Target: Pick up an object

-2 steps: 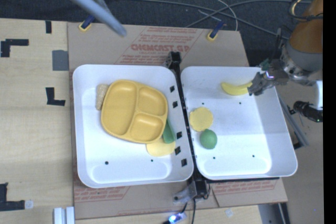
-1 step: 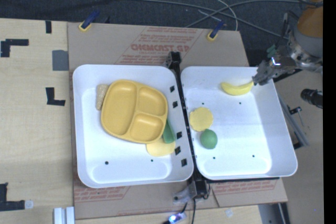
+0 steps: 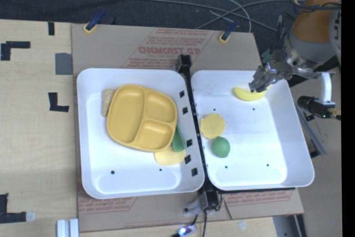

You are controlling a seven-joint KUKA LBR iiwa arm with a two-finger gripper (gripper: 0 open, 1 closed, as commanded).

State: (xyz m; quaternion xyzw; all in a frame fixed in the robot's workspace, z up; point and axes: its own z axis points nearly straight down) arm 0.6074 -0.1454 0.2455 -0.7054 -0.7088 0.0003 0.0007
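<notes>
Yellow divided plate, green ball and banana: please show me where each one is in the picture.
yellow divided plate (image 3: 142, 117): camera view, left bin, point on the middle ridge.
green ball (image 3: 221, 147): camera view, right bin, point on its centre.
banana (image 3: 248, 95): camera view, right bin, point on its curved body beside the gripper (image 3: 258, 86).

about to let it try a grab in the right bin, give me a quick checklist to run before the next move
1. Gripper over a target: ok, it sits at the banana near the right bin's far edge.
2. Banana between the fingers: cannot tell, the gripper covers its right end.
3. Finger opening: cannot tell.
4. Space around the banana: ok, the yellow disc and green ball lie apart from it, nearer the camera.
5. Bin wall clearance: not ok, the banana lies close to the far wall.
6. Left bin items out of the way: ok, the yellow tray stays across the divider.
</notes>
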